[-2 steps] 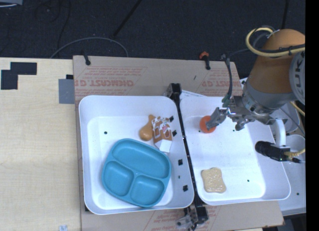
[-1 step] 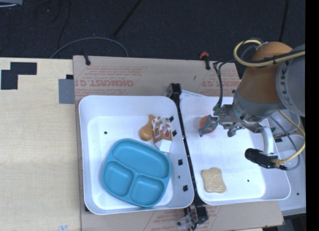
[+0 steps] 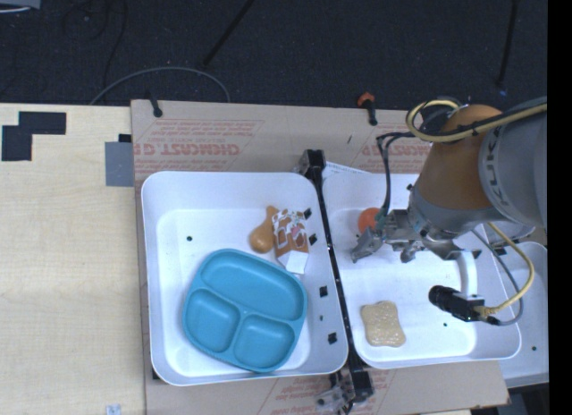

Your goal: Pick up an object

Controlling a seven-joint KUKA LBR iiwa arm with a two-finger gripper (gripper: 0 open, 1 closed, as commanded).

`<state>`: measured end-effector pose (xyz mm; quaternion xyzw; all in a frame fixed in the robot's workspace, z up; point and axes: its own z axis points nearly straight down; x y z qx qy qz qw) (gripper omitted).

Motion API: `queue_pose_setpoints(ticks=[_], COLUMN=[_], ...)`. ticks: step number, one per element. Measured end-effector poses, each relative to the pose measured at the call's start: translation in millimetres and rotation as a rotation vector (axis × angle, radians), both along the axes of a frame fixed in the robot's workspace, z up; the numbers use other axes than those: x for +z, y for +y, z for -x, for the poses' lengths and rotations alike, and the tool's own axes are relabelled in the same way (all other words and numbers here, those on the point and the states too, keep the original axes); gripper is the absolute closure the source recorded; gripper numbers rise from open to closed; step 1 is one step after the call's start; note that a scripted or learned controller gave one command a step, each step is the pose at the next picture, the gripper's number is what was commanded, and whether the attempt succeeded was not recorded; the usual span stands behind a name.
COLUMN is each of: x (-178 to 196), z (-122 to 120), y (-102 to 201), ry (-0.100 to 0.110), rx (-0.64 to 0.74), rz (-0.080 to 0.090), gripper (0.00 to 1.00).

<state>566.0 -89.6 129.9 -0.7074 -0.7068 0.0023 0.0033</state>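
Gripper (image 3: 368, 241) sits low in the right bin (image 3: 500, 351), just beside the orange ball (image 3: 368, 219); can't tell its state. Center over the ball before pinching, or it'll roll toward the wall.

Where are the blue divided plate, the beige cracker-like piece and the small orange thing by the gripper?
Blue divided plate (image 3: 243, 309): camera view, on the ridge between its compartments.
Beige piece (image 3: 383, 325): camera view, its flat top middle.
Orange thing (image 3: 368, 220): camera view, its visible left side.
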Motion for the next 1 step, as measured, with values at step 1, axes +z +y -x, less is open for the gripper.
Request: queue_pose_setpoints(ticks=[1], x=[12.5], z=[-0.5], y=[-1.6], ry=[-0.002], rx=[-0.005], rz=[0.0], gripper=[1.0])
